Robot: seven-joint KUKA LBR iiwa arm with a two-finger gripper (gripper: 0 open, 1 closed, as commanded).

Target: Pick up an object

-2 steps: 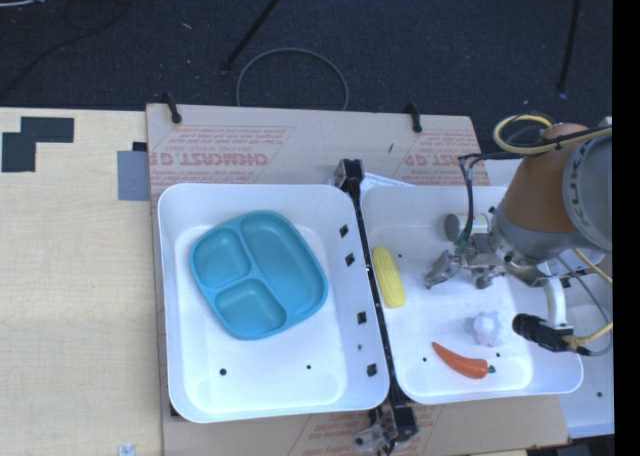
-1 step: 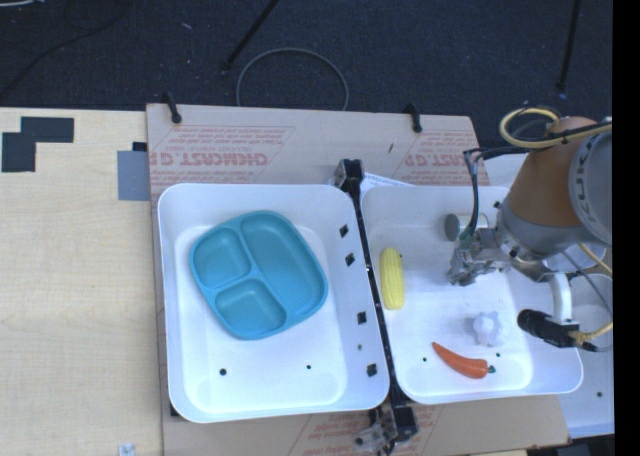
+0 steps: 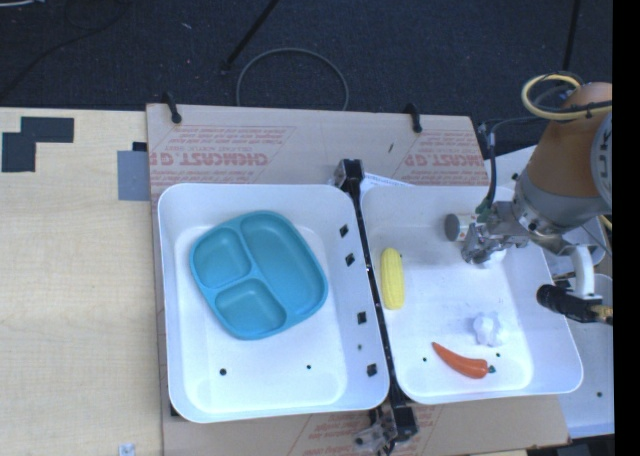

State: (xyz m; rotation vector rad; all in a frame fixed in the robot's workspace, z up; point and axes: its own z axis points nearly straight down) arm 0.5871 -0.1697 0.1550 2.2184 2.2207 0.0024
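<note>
Nearest, along the front of the right bin [image 3: 560, 384]: an orange chili pepper [image 3: 461, 361] lying flat on the white floor, green stem toward the right rim, well clear of the front wall. Just behind it, a small white crumpled object [image 3: 487, 329], apart from the pepper. Further left, close beside the divider between the bins, a yellow corn cob [image 3: 392, 278] lying lengthwise, not touching the wall. Broad bare floor between corn, white lump and pepper; more bare floor toward the back wall.

In the left bin [image 3: 190, 384]: a blue sectioned plate [image 3: 259, 273], turned at an angle, sitting toward the back left, with open white floor along the front and right.

Reaching in from the right: grey arm with orange band [image 3: 585, 104], bent down over the back right part of the right bin. Gripper [image 3: 481, 241] low over the floor there, well apart from corn, lump and pepper, near the bin's right rim. Fingers too small and blurred to read: cannot tell whether spread or closed; nothing seen between them.

Furthest back: brown cardboard sheet [image 3: 300, 149] on the desk [image 3: 70, 284] behind the bins, then dark floor with cables.
</note>
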